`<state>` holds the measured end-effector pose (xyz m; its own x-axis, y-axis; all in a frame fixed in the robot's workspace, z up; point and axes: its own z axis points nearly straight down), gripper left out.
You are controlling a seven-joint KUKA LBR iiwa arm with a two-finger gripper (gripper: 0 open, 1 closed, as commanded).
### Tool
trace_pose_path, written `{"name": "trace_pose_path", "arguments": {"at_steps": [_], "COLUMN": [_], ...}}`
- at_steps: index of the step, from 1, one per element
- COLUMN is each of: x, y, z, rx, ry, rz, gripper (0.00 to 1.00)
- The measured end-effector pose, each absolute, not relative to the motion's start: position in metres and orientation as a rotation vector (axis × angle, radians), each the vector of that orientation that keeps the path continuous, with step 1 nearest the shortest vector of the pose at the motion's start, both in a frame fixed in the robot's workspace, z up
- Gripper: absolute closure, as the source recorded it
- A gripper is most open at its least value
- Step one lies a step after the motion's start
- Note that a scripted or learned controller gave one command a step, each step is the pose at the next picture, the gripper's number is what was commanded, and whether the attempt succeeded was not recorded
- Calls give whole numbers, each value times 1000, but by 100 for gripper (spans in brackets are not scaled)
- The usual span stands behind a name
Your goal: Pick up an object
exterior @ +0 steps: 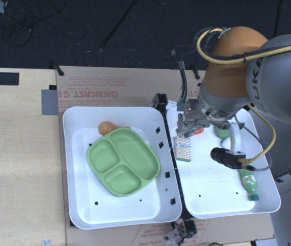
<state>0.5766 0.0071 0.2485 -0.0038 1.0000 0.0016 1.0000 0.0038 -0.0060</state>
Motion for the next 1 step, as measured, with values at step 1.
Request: {"name": "trace_pose_path", "arguments": {"at_steps": [1], "x": [571], "y": [53], "z": [243], "rx": [-2217], "ry": [-2221], "rz": [5], "gripper": [100]}}
